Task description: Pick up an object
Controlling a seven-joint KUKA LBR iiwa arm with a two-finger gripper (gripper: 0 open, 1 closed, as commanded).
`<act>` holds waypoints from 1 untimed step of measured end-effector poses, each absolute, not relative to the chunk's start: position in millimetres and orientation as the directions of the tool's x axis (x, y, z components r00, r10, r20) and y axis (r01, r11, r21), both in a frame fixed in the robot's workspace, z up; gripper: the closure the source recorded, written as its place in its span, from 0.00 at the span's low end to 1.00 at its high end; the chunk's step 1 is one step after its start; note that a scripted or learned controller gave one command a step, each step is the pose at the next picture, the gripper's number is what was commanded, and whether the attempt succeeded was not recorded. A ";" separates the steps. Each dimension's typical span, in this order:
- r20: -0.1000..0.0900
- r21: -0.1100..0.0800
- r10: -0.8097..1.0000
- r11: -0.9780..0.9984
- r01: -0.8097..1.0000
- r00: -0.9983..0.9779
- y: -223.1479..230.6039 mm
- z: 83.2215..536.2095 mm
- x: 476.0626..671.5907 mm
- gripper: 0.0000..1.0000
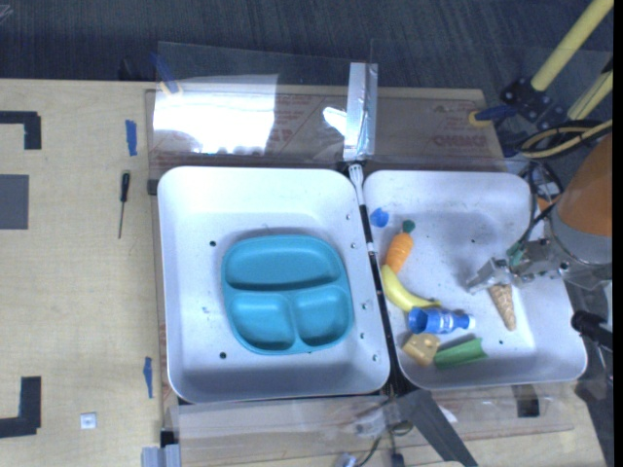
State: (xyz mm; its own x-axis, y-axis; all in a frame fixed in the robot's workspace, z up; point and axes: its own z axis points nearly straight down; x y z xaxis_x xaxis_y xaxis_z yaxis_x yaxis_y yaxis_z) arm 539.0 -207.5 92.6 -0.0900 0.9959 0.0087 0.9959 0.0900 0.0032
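Everything lies relative to the right bin (458, 197): a carrot (398, 251) and banana (398, 291) near its left wall, a blue bottle (438, 320), tan block (421, 347) and green stick (458, 352) toward its front, an ice-cream cone (503, 305) right of centre.

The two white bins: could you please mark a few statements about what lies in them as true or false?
1. The blue three-compartment plastic tray lies in the left white bin. True.
2. The orange toy carrot lies in the left bin. False: it lies in the right white bin.
3. The yellow toy banana lies beside the carrot. True.
4. The tool is over the tray. False: it is over the right bin, near a tan cone.
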 end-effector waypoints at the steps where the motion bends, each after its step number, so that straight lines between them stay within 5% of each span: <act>1: -0.003 0.005 0.945 0.328 0.945 -0.328 -181.9 132.4 547.1 0.00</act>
State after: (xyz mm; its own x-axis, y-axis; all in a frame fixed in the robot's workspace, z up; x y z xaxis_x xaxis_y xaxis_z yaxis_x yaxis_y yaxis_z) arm 547.1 -181.9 132.4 -0.3282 0.9446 -0.0031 0.9446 0.3282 0.0048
